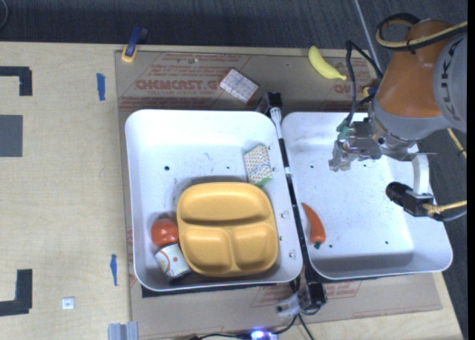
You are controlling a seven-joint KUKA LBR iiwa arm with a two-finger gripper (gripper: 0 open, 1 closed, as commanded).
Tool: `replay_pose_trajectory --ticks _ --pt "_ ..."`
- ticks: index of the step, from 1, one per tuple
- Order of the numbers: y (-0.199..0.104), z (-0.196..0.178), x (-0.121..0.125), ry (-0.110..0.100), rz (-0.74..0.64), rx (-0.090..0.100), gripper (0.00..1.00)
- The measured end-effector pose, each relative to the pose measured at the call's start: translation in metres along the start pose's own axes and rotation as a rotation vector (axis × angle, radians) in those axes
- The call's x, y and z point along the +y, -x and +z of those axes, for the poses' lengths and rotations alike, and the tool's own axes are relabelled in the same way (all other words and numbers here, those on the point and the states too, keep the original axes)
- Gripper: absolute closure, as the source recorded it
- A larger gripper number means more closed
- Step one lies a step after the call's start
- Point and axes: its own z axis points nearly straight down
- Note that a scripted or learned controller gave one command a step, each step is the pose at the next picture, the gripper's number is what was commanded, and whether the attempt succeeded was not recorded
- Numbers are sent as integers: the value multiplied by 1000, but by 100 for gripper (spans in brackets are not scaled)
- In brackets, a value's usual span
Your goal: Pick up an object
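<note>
My gripper (343,159) hangs over the upper middle of the right bin (371,257), below the grey and orange arm (415,86). A red chili pepper (315,225) lies at this bin's left wall, well below and left of the gripper. In the left bin (148,145) a large yellow compartment tray (226,226) takes up the lower half. A red-orange fruit (163,231) and a white and orange ball (172,260) are tucked by its left side. Above the tray leans a patterned packet (257,162). Nothing shows in the gripper.
A yellow banana (325,64) and a small patterned box (238,85) lie on the cardboard behind the bins. A black rail (286,175) divides the bins. A black part on a cable (406,196) juts over the right bin's right side.
</note>
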Motion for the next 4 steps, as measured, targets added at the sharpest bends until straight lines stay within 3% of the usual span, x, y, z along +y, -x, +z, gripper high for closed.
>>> replay_pose_trajectory --ticks 1,2,3,4 --pt "-52 -40 -77 -1 0 0 100" --pt "-31 -26 -94 0 2 0 100" --pt "-57 -19 -84 2 0 -1 100" --pt "4 1 -56 3 2 -2 100"
